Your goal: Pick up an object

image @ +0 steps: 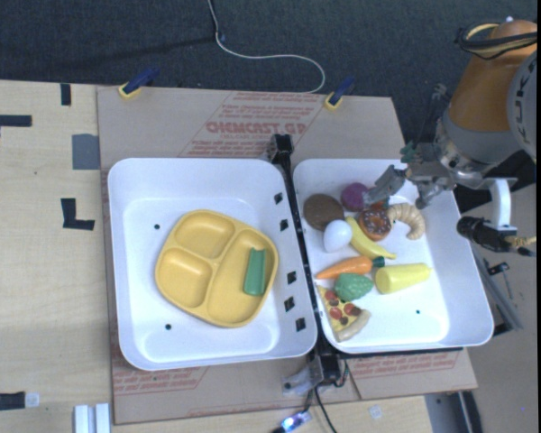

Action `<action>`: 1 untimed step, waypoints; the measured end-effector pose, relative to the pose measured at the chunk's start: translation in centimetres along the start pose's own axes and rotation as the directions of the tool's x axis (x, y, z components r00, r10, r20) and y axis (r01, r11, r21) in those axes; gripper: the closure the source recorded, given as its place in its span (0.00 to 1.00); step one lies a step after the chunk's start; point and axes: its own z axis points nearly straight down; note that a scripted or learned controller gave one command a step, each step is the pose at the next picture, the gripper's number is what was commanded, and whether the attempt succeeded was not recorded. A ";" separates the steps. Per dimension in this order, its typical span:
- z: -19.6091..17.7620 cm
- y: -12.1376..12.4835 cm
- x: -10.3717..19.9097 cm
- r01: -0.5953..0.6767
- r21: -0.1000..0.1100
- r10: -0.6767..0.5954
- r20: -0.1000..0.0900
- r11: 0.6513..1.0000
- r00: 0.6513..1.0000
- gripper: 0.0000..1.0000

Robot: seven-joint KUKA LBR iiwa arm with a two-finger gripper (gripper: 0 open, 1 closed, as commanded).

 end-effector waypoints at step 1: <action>-0.8 0.3 0.0 0.003 -0.014 -0.003 0.002 1.000 1.000 0.00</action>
